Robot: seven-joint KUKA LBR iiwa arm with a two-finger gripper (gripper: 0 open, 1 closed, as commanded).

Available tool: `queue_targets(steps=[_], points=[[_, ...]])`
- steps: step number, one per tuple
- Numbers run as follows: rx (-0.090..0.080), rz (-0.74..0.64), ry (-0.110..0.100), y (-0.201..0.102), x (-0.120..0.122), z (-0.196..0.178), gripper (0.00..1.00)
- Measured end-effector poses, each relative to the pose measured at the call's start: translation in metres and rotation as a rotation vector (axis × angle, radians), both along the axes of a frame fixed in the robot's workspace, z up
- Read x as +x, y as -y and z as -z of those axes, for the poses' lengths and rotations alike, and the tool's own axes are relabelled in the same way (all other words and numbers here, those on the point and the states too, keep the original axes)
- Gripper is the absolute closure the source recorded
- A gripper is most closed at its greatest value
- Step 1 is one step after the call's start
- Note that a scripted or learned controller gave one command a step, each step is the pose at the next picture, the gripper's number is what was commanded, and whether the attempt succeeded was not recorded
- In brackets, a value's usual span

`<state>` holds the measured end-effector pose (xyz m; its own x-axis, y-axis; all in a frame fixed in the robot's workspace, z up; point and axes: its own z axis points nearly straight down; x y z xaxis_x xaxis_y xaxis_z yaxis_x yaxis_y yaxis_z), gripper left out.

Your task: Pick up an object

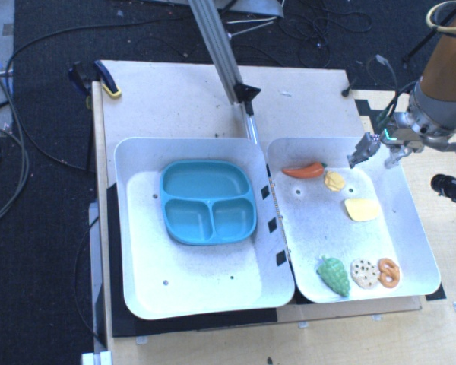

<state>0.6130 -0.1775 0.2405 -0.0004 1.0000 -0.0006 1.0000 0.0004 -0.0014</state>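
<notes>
Right white bin [410,226] holds an orange carrot [304,171] just left of the open, empty jaws [378,152].

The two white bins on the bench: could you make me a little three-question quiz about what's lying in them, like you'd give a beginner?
1. True or false: the blue tray lies in the left bin.
2. Which thing lies nearest the pincer? A) the green toy B) the orange carrot C) the pretzel
3. Fill in: the cookie lies between the green toy and the ____.

Key:
1. True. The tray has three compartments, with nothing in them.
2. B. The carrot lies at the far end of the right bin, near the pincer; the others lie at the near end.
3. Pretzel.
</notes>
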Motion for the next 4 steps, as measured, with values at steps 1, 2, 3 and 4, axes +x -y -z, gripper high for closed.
queue_targets(steps=[1,2,3,4], points=[[0.000,0.000,0.002,0.000,0.000,-0.001,0.00],[0.000,0.002,-0.002,0.006,0.000,0.045,0.00],[0.001,0.001,-0.004,0.007,-0.002,0.109,0.00],[-0.002,0.000,0.004,0.007,-0.001,0.149,0.00]])
